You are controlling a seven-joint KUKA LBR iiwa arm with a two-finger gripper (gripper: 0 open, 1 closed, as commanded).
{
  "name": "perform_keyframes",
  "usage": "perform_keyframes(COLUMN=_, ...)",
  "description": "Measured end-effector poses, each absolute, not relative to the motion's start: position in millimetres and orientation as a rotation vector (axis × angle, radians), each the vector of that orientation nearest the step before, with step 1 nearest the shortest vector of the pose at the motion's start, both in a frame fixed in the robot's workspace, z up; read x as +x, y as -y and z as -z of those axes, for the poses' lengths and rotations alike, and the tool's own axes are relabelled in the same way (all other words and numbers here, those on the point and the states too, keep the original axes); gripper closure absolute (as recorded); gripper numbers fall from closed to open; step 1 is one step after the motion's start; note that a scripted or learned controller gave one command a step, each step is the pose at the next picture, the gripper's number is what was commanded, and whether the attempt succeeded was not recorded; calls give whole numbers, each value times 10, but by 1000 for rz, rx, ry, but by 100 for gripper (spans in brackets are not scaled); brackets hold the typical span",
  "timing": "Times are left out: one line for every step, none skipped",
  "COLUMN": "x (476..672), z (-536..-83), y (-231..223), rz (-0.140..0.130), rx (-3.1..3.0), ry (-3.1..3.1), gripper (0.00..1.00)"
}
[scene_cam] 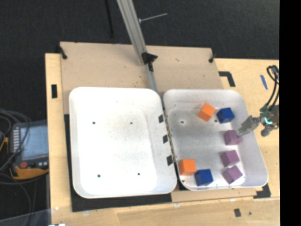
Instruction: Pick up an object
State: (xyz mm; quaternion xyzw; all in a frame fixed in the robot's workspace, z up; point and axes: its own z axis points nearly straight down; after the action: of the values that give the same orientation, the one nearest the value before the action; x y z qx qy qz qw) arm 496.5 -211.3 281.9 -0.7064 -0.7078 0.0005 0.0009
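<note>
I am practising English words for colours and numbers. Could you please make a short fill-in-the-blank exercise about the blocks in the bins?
1. All the blocks lie in the ____ bin of the camera view.
2. The number of purple blocks is ____.
3. The block right beside the upper orange block is ____.
4. The gripper is closest to a ____ block.

Missing words: right; three; blue; purple

left bin (pixel 117 140): open room for you | right bin (pixel 197 131): bare centre, blocks crowd right side and near edge | metal post (pixel 134 27) stands behind
</note>
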Motion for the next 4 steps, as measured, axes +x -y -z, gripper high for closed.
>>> perform_keyframes(x=4972, z=-2841, y=2111, rz=2, rx=-2221, ry=2225, gripper=0)
perform_keyframes(x=5015, z=-2404, y=2083, rz=-4, rx=-2222, ry=2219, gripper=0)
perform_keyframes(x=5005, z=-1774, y=2117, rz=-6, rx=-2220, ry=2218, gripper=0)
perform_keyframes(x=4968, z=-1145, y=2114, rz=-5, rx=-2220, ry=2217, gripper=0)
